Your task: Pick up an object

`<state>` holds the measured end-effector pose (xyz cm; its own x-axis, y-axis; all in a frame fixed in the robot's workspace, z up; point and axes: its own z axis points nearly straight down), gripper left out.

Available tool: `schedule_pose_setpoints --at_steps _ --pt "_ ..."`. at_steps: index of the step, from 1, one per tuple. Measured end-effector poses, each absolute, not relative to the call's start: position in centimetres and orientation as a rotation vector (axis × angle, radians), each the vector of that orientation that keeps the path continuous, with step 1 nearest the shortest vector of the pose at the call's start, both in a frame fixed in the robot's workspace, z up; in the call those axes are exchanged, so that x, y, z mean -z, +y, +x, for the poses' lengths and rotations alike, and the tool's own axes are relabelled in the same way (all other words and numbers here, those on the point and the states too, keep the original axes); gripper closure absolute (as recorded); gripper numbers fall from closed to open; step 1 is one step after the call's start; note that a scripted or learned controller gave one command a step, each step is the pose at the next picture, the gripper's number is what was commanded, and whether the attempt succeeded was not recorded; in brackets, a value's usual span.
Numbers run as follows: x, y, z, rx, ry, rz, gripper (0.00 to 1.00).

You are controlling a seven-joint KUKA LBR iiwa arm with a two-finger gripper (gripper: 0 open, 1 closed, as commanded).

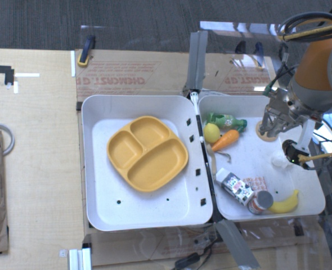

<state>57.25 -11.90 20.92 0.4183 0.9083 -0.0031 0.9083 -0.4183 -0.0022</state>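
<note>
The tool (pixel 270 125) hangs over the right white plastic bin (pixel 301 204); its grip can't be told. Beside it lies an orange carrot (pixel 225 140), nearer the front a yellow banana (pixel 285 203).

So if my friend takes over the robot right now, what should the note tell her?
Gripper: hovering over the back of the right bin, near its far right side. I can't tell if its fingers are open or shut, and nothing shows between them.

Things in the right bin: lemon, carrot and a green packet near the back left; a small carton, a can and a banana at the front.

Left bin: a yellow divided plate.

Done: nothing picked up yet.
Left: grab one object and lift it.
</note>
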Motion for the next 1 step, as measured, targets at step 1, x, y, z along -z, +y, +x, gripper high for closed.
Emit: schedule_pose_setpoints --at_steps 1 --pt "-21.84 -15.13 50.86 -0.006 -1.707 -2.636 1.0"
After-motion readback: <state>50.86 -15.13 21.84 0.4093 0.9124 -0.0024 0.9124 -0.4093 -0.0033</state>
